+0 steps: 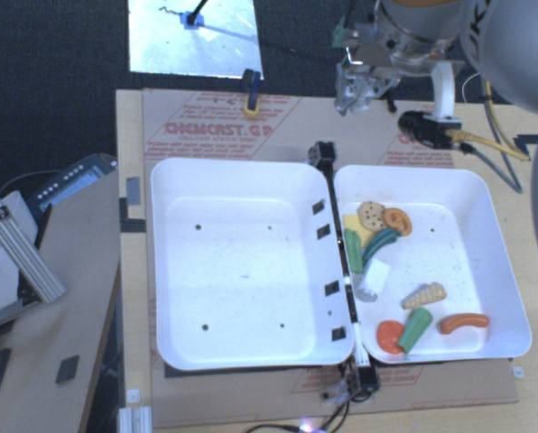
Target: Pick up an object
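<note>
Nearest you, at the front of the right bin [499,219], lie a red tomato [389,336], a green pepper [416,328] leaning on it, and a sausage [463,323]; any of these could serve as the object to pick.

Gripper [353,100]: it hangs high above the bench, beyond the far rim of the right bin, with nothing between its fingers. You cannot tell from this slant whether they stand apart or together. Judged from its height and position, it is parked clear of the bins so that the camera sees the whole load before a pick is chosen.

Outward from it, note the arm [508,12], grey with an orange band, carrying part of the maker's lettering, of which "KU" can be read.

Right bin, continued: a cookie [371,214], an orange piece [397,220], a yellow piece [357,240], green pods [378,245], a clear packet [375,278] and a cone [424,295]. All crowd the side next to the divider, some touching, which may make a clean grasp harder.

Left bin [242,260]: white, shallow, just beside the right one.

Board [219,126] beneath both bins: printed in red, repeated, "CHEMCAST GP".
</note>
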Available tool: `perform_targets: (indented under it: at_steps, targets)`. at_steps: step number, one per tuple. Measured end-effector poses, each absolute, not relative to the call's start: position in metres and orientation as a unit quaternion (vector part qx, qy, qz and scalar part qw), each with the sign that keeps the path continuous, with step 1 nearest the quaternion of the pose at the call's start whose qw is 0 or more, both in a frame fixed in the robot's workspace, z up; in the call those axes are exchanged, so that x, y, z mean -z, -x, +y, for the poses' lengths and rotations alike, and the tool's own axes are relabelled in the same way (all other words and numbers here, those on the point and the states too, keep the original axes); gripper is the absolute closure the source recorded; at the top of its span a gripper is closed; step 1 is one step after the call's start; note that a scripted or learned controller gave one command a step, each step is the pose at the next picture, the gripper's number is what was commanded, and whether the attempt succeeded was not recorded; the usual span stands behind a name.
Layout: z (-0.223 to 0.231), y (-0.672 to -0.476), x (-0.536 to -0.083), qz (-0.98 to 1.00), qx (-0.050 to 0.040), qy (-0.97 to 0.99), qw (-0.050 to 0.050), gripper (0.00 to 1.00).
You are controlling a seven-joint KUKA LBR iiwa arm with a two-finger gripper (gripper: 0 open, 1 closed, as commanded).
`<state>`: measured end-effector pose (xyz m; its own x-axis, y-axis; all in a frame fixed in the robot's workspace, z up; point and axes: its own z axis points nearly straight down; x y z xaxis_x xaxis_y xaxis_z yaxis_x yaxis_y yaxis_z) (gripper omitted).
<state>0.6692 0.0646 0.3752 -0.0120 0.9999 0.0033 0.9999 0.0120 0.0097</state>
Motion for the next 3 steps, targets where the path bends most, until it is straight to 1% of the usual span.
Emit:
perform_targets:
  at_steps: [1, 2, 3]
  targets:
    - [0.112, -0.662, -0.310, 0.710, 0.0007, -0.704, -0.001, 1.00]
    - [0.199, -0.667, -0.276, 0.711, -0.0008, -0.703, -0.001, 1.00]
    - [0.237, -0.666, -0.283, 0.710, -0.0020, -0.704, 0.000, 1.00]
